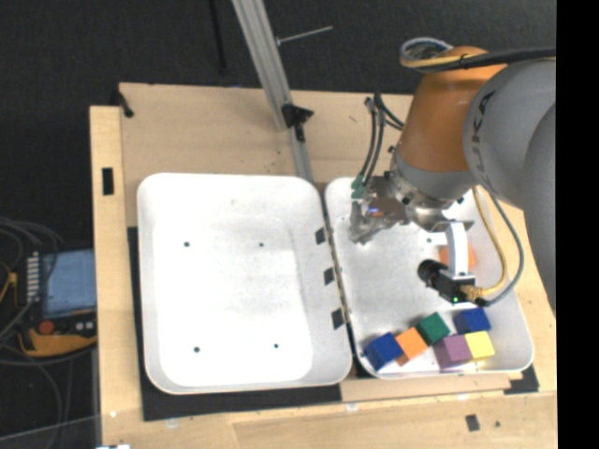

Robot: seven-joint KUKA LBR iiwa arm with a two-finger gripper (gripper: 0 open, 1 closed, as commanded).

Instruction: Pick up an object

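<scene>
tool (365, 224) fingers blurred, arm (510, 129) cropped right

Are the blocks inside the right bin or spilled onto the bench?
Inside. The blocks sit clustered on the right bin floor at its near edge, within the rim.

We see even, fairly bright overhead light on the pale wooden counter (215, 134), while the surrounding dark floor stays dim. The two shallow white plastic bins (229, 274) look nearly washed out, with soft shadows along their rims. The picture is slightly soft and grainy throughout.
</scene>
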